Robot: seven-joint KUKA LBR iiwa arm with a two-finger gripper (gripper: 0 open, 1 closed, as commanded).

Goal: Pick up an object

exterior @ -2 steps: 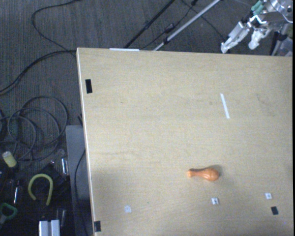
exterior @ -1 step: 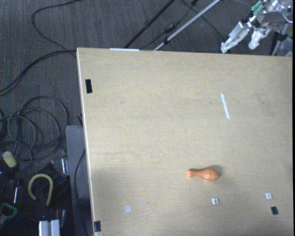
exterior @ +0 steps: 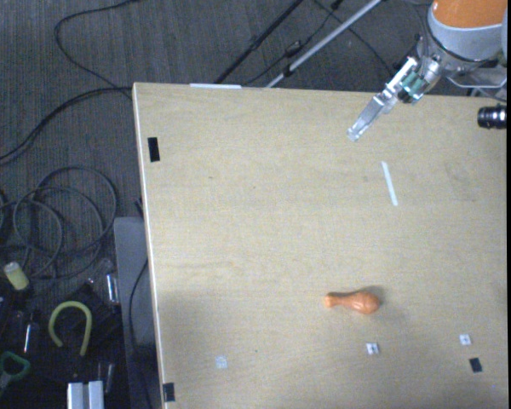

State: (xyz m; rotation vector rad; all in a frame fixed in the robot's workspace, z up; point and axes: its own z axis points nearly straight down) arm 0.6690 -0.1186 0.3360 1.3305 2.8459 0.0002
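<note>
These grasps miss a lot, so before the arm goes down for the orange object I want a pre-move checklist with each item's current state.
1. Target in sight: ok. The orange object lies on the tabletop, unobstructed.
2. Target free of neighbours: ok. The white strip and the small markers lie apart from it.
3. End effector over the target: not ok. It hangs near the far edge, well off from the object.
4. End effector free of a load: ok. Nothing shows at its tip.
5. Finger opening: cannot tell.
6. Target's lie: ok. It rests flat, narrow end pointing to the view's left.
</note>
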